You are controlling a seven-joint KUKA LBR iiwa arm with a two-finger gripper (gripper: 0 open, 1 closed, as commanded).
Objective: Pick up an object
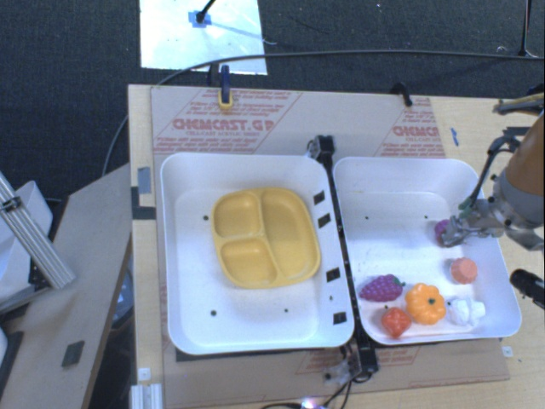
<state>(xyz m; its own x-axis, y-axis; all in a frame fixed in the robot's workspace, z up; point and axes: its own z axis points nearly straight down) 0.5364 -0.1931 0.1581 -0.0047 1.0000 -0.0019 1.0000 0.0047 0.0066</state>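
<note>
Right bin's (400, 177) far half lies open; toys (423, 303) crowd its near edge

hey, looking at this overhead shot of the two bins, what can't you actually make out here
- Gripper: too small and blurred in the camera view to tell how it is set.
- Purple object at the gripper: partly covered by it, so its shape and any grasp are unclear.
- White object beside the orange pumpkin: washed out against the right bin.
</note>
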